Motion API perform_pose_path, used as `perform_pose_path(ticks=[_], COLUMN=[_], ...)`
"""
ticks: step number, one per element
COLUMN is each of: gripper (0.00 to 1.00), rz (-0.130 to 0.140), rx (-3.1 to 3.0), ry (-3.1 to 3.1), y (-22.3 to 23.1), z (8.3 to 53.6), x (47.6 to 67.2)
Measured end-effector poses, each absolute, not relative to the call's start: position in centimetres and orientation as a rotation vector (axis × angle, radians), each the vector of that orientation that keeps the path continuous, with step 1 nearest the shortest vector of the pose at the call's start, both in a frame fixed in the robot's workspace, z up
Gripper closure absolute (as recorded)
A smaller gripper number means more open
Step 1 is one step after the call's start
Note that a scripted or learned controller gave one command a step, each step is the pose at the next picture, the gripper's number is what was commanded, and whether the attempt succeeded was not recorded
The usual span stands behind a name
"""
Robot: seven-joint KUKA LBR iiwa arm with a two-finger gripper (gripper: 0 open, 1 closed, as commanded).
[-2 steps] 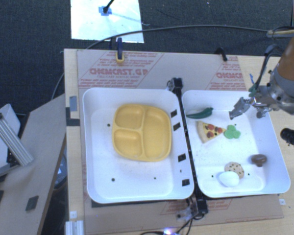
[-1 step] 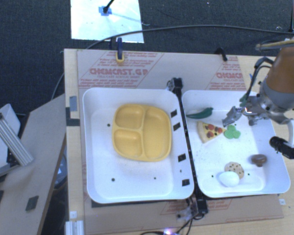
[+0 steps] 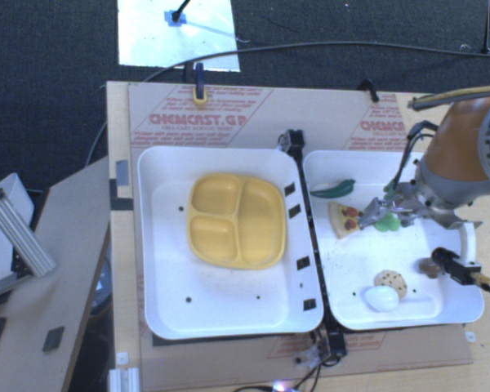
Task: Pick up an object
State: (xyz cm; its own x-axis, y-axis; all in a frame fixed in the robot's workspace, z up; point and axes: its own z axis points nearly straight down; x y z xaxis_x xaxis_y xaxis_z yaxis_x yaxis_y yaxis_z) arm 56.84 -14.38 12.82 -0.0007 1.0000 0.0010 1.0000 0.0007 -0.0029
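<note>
- White egg-shaped toy (image 3: 382, 299) is seen nearest the lower edge, on the floor of the right bin (image 3: 449, 310), with a chocolate-chip cookie (image 3: 389, 281) touching it just behind.
- At the gripper (image 3: 377, 216), the metal fingers are pointed left over the right bin; whether they are spread or closed cannot be told.
- A small green object (image 3: 386, 224) is seen right beside the fingertips; a hold on it cannot be confirmed.
- A pizza slice toy (image 3: 344, 217) is laid just left of the fingertips.
- A green pepper-like piece (image 3: 333, 189) is placed behind the pizza slice.
- A small brown item (image 3: 429, 267) is found near the bin's right side.
- A yellow divided plate (image 3: 235, 220) is set in the left bin (image 3: 159, 300).
</note>
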Motion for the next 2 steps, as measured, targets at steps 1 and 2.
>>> perform_pose_path(ticks=[1,2], gripper=[0.00,1.00], rz=[-0.001,-0.003], rx=[-2.223,-2.223], ry=[-2.222,-2.224], y=[-14.4,-14.4], z=[8.5,9.6], x=[57.0,57.0])
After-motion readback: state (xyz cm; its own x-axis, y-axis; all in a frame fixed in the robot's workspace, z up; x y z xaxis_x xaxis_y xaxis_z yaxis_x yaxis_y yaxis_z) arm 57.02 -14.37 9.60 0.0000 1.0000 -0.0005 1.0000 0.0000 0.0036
